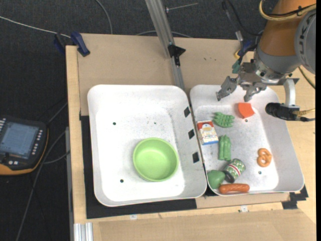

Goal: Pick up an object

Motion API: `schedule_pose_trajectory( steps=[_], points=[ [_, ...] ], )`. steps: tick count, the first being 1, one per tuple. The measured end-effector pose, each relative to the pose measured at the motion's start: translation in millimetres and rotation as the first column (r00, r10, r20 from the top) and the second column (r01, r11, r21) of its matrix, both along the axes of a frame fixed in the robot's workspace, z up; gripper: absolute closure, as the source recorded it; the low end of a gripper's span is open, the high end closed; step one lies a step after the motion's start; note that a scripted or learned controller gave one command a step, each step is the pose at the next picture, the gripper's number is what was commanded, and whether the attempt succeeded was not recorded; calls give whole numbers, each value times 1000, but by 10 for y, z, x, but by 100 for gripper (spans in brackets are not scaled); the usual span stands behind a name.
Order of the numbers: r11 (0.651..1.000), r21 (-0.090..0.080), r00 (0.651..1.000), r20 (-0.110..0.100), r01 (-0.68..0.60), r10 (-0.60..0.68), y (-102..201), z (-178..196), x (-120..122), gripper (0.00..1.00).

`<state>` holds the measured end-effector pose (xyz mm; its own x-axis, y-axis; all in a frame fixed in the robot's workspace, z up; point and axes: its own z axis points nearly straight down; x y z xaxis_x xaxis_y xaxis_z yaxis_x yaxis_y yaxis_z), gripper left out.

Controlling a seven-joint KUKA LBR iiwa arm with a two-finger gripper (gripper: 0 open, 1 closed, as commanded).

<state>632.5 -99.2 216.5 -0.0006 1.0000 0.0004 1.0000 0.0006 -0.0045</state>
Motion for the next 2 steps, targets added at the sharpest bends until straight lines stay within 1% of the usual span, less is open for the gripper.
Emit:
schedule_pose_trajectory(
  steps=[1, 2],
  points=[
    [1000, 0, 1000, 0, 0, 0, 41, -606, -65, 0],
    [1000, 0, 1000, 1, 1, -1, -12, -1081, -145, 0]
  ],
)
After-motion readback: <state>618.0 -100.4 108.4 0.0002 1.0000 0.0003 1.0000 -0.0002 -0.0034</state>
